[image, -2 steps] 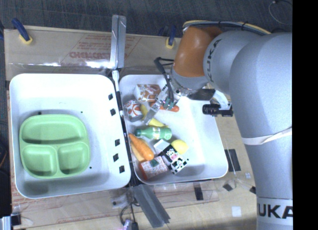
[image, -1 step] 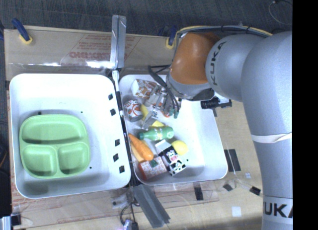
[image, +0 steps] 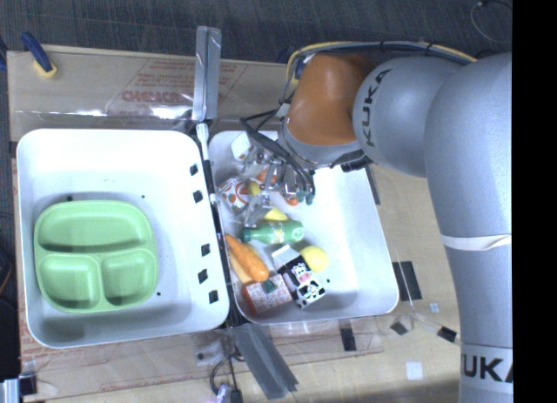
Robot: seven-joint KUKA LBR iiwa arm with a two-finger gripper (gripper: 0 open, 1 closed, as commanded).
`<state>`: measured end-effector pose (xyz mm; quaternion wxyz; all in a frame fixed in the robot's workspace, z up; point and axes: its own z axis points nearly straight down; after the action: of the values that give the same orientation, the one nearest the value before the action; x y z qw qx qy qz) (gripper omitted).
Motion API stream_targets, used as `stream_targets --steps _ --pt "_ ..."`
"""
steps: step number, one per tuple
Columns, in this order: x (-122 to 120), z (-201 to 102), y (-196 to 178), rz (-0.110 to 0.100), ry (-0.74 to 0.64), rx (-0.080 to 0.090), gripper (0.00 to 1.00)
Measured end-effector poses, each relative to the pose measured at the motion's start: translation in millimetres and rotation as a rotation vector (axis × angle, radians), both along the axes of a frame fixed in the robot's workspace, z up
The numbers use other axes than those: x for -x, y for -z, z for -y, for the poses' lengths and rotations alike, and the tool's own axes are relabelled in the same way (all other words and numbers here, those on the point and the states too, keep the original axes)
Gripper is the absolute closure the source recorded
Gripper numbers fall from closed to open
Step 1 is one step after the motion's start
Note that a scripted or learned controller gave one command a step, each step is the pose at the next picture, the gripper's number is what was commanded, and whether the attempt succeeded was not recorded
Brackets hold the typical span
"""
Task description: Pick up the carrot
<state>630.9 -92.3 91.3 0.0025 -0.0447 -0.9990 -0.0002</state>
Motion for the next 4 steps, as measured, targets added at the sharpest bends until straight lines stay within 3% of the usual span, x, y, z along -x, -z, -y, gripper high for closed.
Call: stream_targets --steps 1,2,3,4 --pt "55 7 -1 0.004 -0.213 0.0 0.0" --pt "109 0 -2 0.009 -0.257 0.0 0.0" --pt "130 6 -13 0.062 -0.342 0.011 0.0" --pt "8 -40 -102 0.009 -0.338 0.001 0.0"
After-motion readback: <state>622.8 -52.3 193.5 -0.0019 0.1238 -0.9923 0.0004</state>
